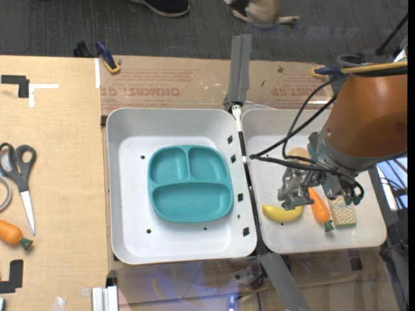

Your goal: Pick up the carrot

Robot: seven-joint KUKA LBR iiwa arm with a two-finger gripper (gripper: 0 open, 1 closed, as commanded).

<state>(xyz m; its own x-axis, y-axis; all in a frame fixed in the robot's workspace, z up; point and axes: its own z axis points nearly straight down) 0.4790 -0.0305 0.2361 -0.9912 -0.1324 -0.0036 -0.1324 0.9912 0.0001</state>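
An orange carrot (319,208) lies in the right bin (369,235), tilted, with its green tip toward the front. My gripper (314,190) hangs low over the carrot's upper end, and its dark fingers (291,193) are spread to either side of it. The gripper is open and the carrot still rests on the bin floor. The arm's orange band (369,115) covers the back right of the bin.
A banana (283,213) lies just left of the carrot and a speckled sponge-like block (343,214) just right of it. A teal divided plate (190,183) sits in the left bin (123,193). On the bench at left are scissors (21,180) and a second carrot (10,232).
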